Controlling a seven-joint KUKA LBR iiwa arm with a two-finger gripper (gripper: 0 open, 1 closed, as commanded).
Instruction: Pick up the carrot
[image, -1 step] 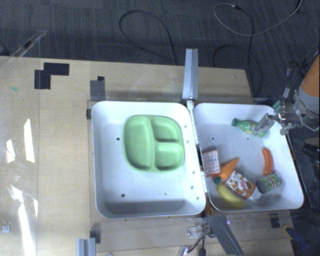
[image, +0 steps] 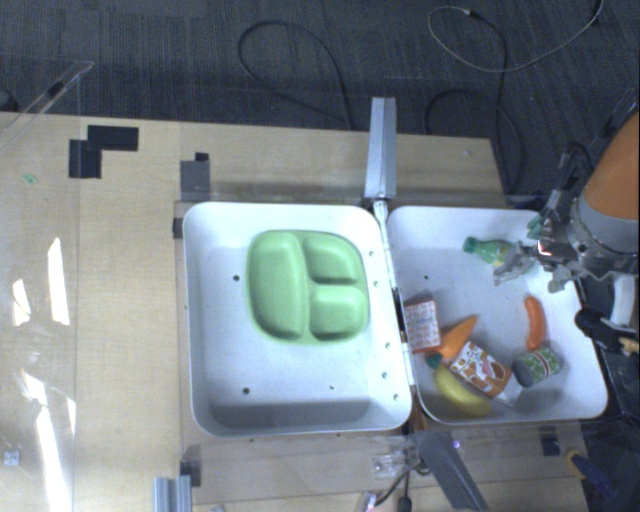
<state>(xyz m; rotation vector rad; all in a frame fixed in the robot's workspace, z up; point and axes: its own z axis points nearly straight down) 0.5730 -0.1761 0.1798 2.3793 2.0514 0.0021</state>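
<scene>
Near the far right corner of the right bin (image: 600, 405), the gripper (image: 535, 262) hangs with its fingers spread wide, holding nothing, just beside a green bottle (image: 486, 249). The carrot (image: 458, 336) lies near the bin's left wall, touching a small snack packet (image: 421, 325) and a juice carton (image: 483, 370), well apart from the gripper.

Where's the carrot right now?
The carrot lies in the right bin, toward its left side, between the small red-and-white packet and the orange carton.
</scene>
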